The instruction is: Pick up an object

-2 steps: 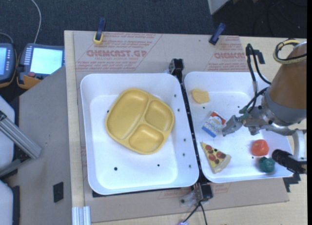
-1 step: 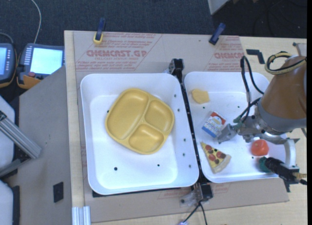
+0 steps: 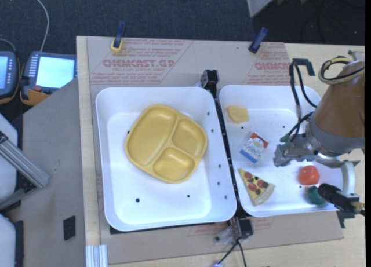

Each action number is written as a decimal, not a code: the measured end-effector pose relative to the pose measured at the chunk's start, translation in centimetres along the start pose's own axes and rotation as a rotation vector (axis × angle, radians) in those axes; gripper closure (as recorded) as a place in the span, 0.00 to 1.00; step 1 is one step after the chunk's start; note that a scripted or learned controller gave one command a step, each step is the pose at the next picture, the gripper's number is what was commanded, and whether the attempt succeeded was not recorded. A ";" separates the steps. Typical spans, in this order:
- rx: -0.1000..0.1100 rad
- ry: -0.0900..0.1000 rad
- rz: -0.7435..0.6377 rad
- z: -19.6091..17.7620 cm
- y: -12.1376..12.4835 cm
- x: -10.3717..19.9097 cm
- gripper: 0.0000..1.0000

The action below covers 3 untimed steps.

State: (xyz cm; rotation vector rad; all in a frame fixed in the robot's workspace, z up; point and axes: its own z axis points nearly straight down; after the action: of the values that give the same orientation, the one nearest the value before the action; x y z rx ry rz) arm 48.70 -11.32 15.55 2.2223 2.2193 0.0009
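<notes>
Reaching arm: enters from the right over the right bin (image 3: 324, 95), wrist low, so the gripper (image 3: 282, 157) sits among the loose items.
Gripper state: too small and shadowed to tell.
Nearest candidates: blue-and-white carton (image 3: 253, 147) just beside it; pizza slice (image 3: 255, 186) below; tomato (image 3: 309, 174) near the wrist.
Others: yellow chunk (image 3: 237, 113) at the bin's top, green piece (image 3: 316, 196) at the bottom edge.
Left bin (image 3: 116, 161): holds a divided yellow plate (image 3: 166, 143), likely a drop spot.
Progress: nothing appears lifted.

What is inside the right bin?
A yellow chunk, a small carton, a pizza slice, a tomato and a green item. The arm covers the bin's right side.
</notes>
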 end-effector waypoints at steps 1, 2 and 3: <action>-0.002 -0.001 -0.002 -4.1 0.2 0.0 1.00; -0.002 -0.001 -0.002 -6.1 0.3 -0.1 1.00; -0.001 0.000 -0.006 -6.3 1.3 6.1 1.00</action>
State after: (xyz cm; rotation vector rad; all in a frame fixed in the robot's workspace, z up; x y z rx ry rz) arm 49.99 -5.25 21.87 2.2146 2.2260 0.0027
